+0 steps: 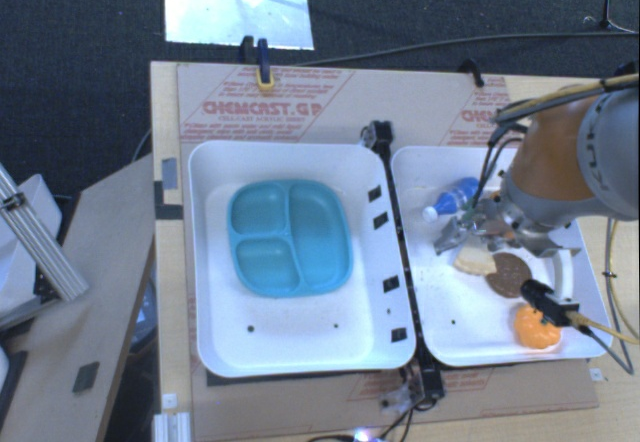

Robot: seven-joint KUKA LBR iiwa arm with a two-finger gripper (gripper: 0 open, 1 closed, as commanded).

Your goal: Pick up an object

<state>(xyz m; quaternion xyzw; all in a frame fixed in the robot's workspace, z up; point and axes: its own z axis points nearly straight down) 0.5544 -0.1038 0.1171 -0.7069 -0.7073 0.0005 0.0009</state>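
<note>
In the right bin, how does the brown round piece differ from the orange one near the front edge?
The brown disc is flat and dark; the orange lump is rounded and bright. The brown disc lies right beside a pale piece toward the bin's middle, while the orange lump sits nearer the front rim. Both are small and rest in the right bin.
</note>
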